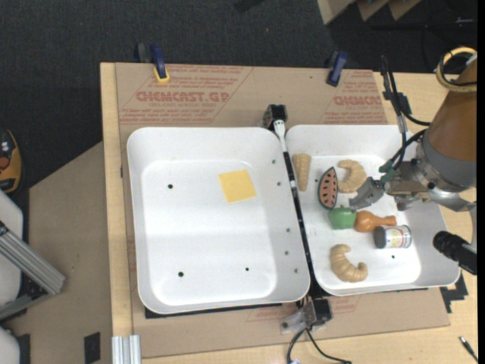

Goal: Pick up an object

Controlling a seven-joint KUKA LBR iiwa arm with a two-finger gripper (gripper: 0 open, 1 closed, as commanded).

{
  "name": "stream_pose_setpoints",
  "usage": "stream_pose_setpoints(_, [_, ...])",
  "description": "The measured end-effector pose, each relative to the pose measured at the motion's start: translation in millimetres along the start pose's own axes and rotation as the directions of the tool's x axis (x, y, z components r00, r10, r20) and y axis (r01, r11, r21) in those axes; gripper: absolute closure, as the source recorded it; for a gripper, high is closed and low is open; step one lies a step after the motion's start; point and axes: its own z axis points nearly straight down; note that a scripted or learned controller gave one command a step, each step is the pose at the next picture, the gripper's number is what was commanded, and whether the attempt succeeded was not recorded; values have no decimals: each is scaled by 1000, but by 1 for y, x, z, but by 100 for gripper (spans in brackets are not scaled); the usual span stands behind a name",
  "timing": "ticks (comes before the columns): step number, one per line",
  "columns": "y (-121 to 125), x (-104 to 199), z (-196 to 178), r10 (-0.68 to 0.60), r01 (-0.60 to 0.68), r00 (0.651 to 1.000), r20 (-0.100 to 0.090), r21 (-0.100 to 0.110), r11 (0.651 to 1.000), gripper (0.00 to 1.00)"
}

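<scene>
My gripper (pixel 365 196) hangs low over the right bin (pixel 432 275), reaching in from the right on the grey arm with its orange band (pixel 458 123). It sits just above a green piece (pixel 342 218) and an orange gourd-shaped piece (pixel 375 221), and just right of a watermelon slice (pixel 327 187). A pale croissant (pixel 351 174) lies right behind it. I see nothing held in it. A small can (pixel 392 237) lies on its side to the front right, and a second croissant (pixel 347 264) lies near the bin's front.
A tan cone (pixel 302 171) lies by the right bin's left wall. The left bin (pixel 151 226) holds one flat yellow square (pixel 237 186). Both bins sit on a cardboard sheet (pixel 227 89) held by clamps at the back.
</scene>
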Motion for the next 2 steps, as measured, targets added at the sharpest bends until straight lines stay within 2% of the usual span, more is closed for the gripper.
stream_pose_setpoints(1, [43, -7, 144, -2, 2, 1000, 2, -2, 1000, 0])
stream_pose_setpoints(2, [42, -8, 129, 2, -2, 1000, 1, -3, 1000, 100])
